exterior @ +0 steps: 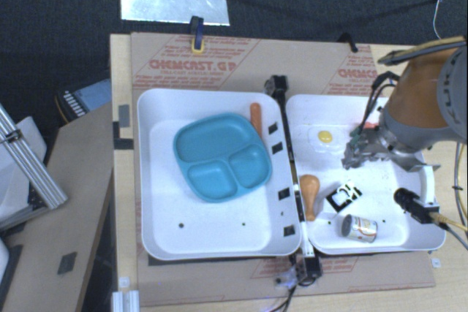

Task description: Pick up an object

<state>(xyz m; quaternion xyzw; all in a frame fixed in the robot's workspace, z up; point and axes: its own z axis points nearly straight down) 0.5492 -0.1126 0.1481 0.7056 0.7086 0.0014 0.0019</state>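
Note:
My gripper [352,157] hangs over the middle of the right bin [387,241], just right of a toy fried egg [324,137] with a yellow yolk. A small black-and-white object [344,196] lies a little nearer the front than the gripper. A silver can [358,228] rests on its side near the bin's front wall. A tan-orange, drumstick-shaped piece [310,193] lies against the bin's left wall. Nothing shows between the gripper's tips.
The left bin [161,230] holds a blue divided plate [223,157] with an orange stick-shaped item [255,117] at its far right corner. A black divider [287,157] runs between the bins. The arm's grey and orange body [428,99] covers the right bin's far right part.

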